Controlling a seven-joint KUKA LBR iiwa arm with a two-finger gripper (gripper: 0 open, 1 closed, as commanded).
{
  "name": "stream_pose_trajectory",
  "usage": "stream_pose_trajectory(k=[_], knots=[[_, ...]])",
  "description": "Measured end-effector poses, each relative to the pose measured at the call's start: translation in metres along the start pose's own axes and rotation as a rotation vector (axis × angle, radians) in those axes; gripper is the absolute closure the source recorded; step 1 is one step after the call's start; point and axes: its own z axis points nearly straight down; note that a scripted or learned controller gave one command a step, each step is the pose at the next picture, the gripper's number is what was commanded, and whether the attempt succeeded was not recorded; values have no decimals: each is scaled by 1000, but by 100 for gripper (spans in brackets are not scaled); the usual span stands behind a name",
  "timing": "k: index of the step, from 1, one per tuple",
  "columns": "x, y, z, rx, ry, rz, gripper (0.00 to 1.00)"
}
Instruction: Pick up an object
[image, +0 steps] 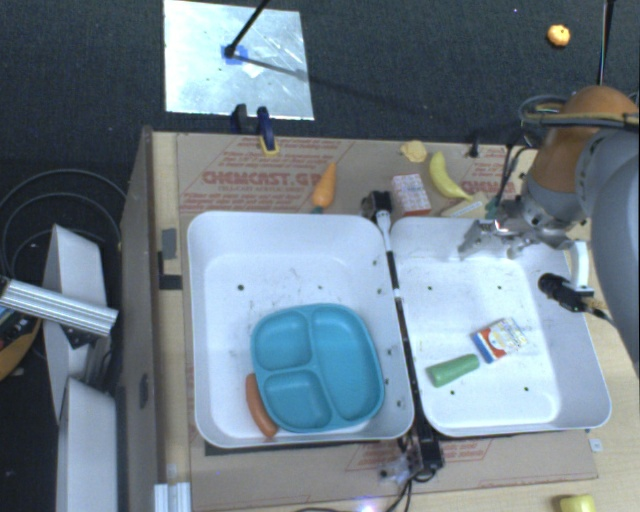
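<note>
The green cylinder (453, 369) and the small red, white and blue packet (500, 339) lie just beside each other in the lower middle of the right bin (570, 405), and either could serve as the object to pick up. We judge the task barely begun: both rest flat on the bin floor, and the gripper (490, 235) hovers near the bin's far rim, well apart from them. At this slant the tool is small and blurred, so we cannot tell how it is set, and we see nothing carried in it. What is left is the whole job: travel over a target, descend, close, lift.

In the left bin (215, 250) we see a blue divided tray (316, 367) with an orange sausage-shaped toy (260, 405) touching its near-left edge. Beyond the bins lie a carrot (324, 186), a banana (444, 177) and a small box (410, 193). Nothing blocks the way, though the packet crowding the cylinder could foul a grasp.
</note>
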Motion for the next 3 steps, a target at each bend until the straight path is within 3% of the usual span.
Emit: stream_pose_trajectory(k=[1,2,3], knots=[[-17,-59,3,9,2,3,0],[15,-109,-37,9,2,1,0],[12,-139,-19,8,2,2,0]])
